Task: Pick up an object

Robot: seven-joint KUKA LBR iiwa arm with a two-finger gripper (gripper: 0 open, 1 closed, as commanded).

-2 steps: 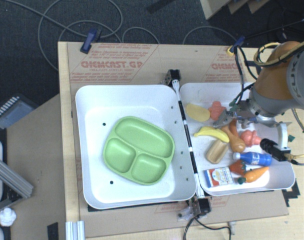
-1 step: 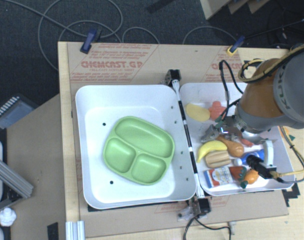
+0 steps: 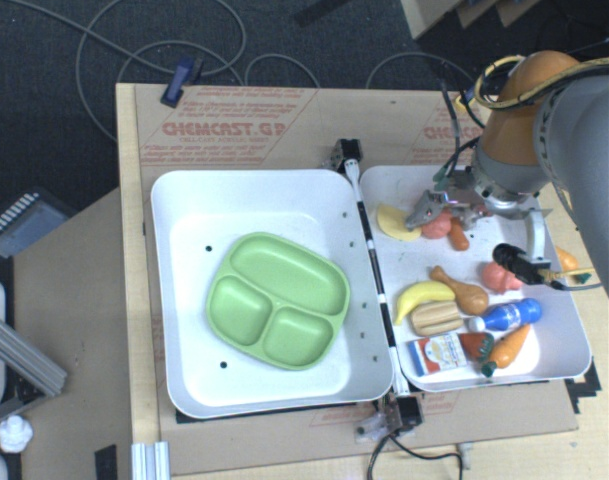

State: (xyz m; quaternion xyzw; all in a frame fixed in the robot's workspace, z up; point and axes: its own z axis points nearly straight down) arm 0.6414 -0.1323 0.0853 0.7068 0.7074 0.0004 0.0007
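Plastic toy food (image 3: 454, 308) crowds the end effector (image 3: 454, 213), grip state indiscernible.

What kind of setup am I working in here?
Likely a robotics lab bench: two white bins on a cardboard-covered table, toy food such as a banana, and loose cables on dark carpet.

Robotics laboratory test bench. A brown board (image 3: 284, 118) printed with a maker's name carries two shallow white bins (image 3: 184, 298) clipped together side by side. Loose cables (image 3: 134, 28) trail over dark carpet (image 3: 44, 118) behind the board. A grey and orange industrial arm (image 3: 529, 118) reaches over the board's right part, above plastic toy food (image 3: 454, 313).
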